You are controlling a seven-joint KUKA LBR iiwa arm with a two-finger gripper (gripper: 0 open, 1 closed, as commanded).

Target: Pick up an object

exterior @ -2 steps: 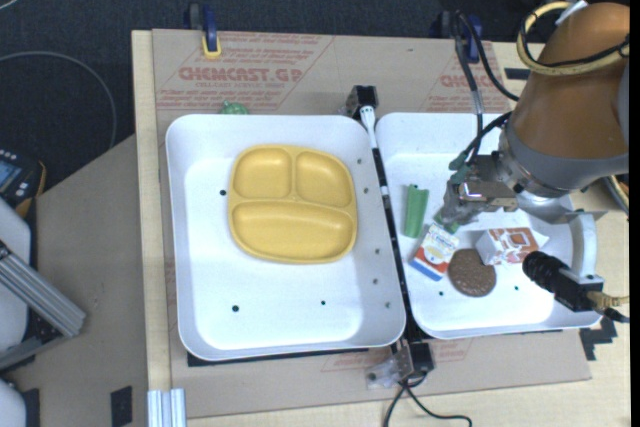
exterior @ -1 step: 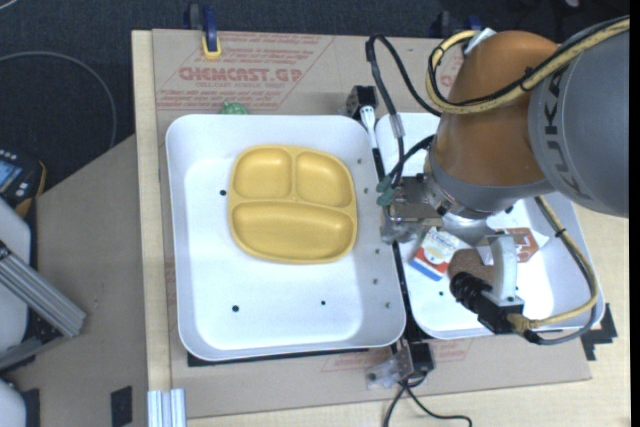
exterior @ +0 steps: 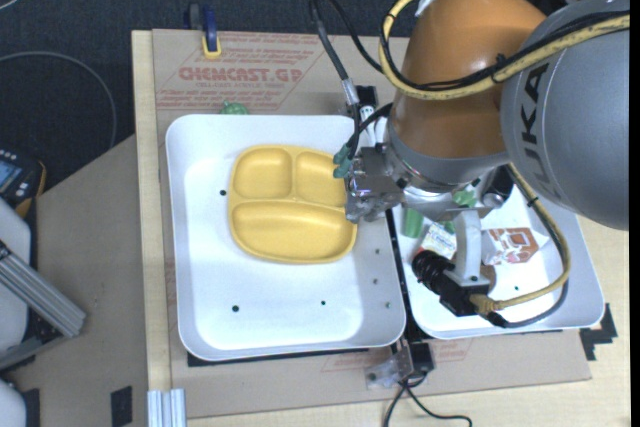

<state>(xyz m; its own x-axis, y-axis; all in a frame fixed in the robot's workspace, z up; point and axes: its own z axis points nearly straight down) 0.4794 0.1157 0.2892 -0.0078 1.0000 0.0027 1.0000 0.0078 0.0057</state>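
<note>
A grey KUKA arm (exterior: pixel 580 105) with a bulky orange band (exterior: pixel 465 65) is reaching in from the right and looming over the seam between two shallow white bins. Beneath it, the left bin (exterior: pixel 210 305) is lying mostly to the gripper's left, while the right bin (exterior: pixel 580 300) is sitting under and behind the wrist. A yellow divided tray (exterior: pixel 285 205) is resting in the left bin, its right edge lying just beside, perhaps touching, the gripper (exterior: pixel 362 190). The gripper is hanging at the left bin's right rim; whether it is spread wide, narrow or clasping anything cannot be told from this angle. Small packets (exterior: pixel 510 245) are lying in the right bin, to the gripper's right, partly hidden by the wrist and a black cable (exterior: pixel 450 290).
</note>
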